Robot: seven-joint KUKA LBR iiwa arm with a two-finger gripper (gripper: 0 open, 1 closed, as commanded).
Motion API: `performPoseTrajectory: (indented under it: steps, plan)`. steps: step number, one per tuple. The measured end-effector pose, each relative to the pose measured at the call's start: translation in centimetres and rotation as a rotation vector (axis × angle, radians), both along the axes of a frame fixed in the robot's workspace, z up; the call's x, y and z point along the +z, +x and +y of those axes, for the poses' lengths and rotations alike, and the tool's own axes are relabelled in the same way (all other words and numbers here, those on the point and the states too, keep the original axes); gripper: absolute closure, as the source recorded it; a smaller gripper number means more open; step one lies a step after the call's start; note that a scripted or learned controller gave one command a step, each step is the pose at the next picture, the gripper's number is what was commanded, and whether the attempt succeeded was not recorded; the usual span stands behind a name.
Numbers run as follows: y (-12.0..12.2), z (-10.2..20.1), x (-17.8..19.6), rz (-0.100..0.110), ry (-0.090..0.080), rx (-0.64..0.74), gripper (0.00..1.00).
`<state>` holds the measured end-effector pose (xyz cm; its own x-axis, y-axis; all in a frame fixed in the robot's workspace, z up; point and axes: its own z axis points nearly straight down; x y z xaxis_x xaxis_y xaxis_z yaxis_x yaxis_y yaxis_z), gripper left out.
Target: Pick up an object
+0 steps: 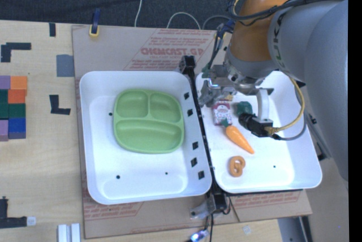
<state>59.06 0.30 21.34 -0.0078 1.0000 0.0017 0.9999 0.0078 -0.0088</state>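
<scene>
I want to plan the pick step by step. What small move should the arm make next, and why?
Probably a short descent straight onto the small red packet. The gripper sits just above it in the right bin, while the carrot and pretzel lie farther toward the front, so the packet looks like the closest target.

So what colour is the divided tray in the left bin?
Light green; the divided tray shows plainly in the camera view, lying in the left bin.

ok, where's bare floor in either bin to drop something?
Left bin: the strip below the green tray and the band along its left wall. Right bin: the lower right corner past the pretzel and carrot. Crowded at its top left, under the tool.
</scene>
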Motion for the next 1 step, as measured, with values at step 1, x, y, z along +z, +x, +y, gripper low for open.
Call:
performPoseTrajectory:
  steps: [1]
  plan:
    - [1.34, 5.39, -0.54, -0.001, -0.001, 0.000, 1.00]
